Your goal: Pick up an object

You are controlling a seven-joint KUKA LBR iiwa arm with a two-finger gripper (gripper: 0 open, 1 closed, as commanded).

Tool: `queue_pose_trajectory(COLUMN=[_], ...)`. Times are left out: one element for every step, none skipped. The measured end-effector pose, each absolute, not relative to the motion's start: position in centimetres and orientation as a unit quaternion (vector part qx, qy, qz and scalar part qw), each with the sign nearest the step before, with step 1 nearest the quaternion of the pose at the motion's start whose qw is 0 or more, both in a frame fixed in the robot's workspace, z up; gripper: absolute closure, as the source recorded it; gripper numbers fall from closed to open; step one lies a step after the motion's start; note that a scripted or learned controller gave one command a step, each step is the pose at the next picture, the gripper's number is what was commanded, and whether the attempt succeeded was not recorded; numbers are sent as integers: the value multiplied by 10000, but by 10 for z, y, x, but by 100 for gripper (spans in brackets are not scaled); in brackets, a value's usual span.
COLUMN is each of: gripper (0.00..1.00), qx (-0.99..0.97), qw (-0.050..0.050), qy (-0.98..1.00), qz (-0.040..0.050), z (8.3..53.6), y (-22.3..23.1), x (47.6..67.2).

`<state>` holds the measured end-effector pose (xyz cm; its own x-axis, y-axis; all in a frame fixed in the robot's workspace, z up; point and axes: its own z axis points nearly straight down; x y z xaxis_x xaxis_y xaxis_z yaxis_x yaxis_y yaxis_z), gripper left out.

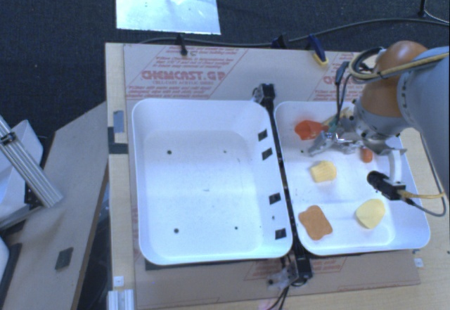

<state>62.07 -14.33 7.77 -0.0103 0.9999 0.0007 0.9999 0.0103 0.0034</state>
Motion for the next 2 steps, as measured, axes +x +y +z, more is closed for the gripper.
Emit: queue_pose_trajectory(gripper=[0,100], qx=[7064,7067], qw=[-11,19], qy=[7078,7075], qz=[-3,11], z=[84,96], y=[-123,-124], x=[582,584])
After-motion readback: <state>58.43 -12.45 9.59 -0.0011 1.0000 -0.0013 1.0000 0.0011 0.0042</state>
